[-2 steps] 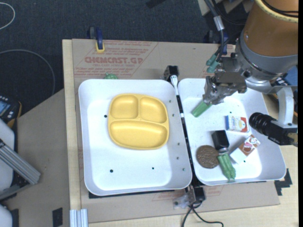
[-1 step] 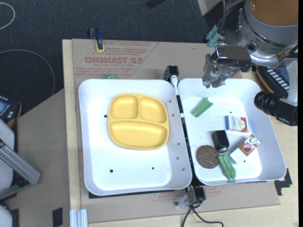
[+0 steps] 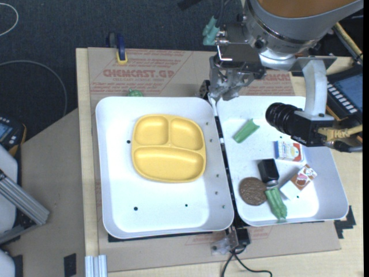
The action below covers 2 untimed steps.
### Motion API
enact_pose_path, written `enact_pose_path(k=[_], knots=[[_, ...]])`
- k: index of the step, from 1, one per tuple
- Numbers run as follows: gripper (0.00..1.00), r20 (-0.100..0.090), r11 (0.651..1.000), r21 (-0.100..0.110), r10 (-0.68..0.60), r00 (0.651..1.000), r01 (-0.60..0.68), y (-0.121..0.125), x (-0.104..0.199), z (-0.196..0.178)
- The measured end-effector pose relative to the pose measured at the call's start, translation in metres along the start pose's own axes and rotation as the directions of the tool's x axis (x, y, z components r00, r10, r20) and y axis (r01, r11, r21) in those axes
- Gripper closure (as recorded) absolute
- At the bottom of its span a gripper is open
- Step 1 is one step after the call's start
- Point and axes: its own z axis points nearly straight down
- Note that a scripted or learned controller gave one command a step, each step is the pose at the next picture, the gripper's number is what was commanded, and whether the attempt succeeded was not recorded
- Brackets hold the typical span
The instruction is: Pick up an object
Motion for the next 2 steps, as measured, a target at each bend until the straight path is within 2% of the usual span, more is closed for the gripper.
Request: enact_pose_path(k=[1,2], knots=[[1.00,0.007,1.000,0.017,0.009,1.000,-0.009,0.023,0.015,0.113],[1.00,0.006,1.000,0.012,0.015,1.000,-0.015,0.027,-0.031,0.139]])
